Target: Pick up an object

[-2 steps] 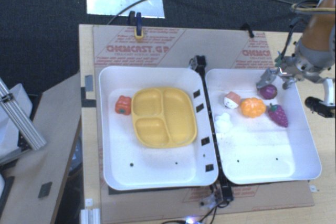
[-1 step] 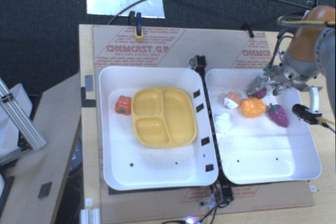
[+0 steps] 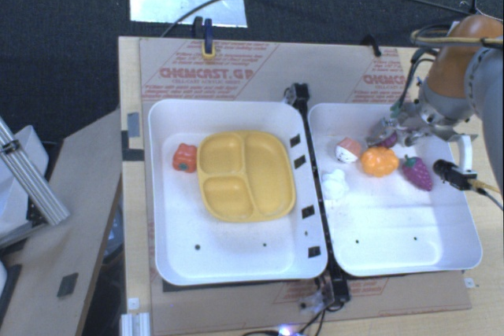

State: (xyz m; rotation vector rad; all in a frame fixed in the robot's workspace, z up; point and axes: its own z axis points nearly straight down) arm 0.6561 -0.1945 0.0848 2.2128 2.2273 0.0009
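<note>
The gripper (image 3: 391, 131) hangs low at 12 o'clock of the right bin (image 3: 409, 252), just above the orange toy (image 3: 379, 161). How far the claw is spread I cannot tell, and nothing sits in it. The purple grape toy (image 3: 418, 172) lies close at 3 o'clock of the orange one, 2 small white pieces (image 3: 337, 183) at 9. My call: drop straight, centre on the orange, stay clear of the neighbours.
</note>
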